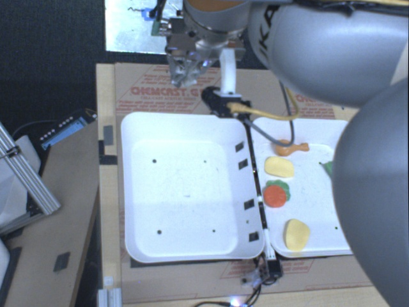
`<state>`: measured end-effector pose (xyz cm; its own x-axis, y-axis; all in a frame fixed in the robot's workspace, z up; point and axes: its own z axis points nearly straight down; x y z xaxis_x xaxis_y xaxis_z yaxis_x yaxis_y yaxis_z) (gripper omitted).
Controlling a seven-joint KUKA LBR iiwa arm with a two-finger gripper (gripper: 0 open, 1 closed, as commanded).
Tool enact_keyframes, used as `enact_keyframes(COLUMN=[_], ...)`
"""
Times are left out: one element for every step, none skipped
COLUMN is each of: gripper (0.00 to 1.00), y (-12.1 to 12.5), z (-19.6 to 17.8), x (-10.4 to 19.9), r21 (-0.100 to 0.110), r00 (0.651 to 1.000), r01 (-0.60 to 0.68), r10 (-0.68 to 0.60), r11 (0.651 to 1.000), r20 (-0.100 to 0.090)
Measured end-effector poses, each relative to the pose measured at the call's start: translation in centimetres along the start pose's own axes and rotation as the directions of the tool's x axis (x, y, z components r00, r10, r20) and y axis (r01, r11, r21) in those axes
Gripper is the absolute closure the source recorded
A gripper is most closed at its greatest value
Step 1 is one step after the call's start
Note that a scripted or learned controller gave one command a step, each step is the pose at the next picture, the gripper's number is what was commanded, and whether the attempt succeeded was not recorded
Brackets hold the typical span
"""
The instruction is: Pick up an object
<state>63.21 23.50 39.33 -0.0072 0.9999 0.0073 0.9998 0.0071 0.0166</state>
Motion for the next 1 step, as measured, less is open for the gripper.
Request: enact_keyframes(gripper=[1.00], y=[2.95], z=[15.30], x=[-2.52], r21=[0.026], r00=[1.000], r01=[-0.009], r10=[0.009], r11=[1.000], r20=[0.012])
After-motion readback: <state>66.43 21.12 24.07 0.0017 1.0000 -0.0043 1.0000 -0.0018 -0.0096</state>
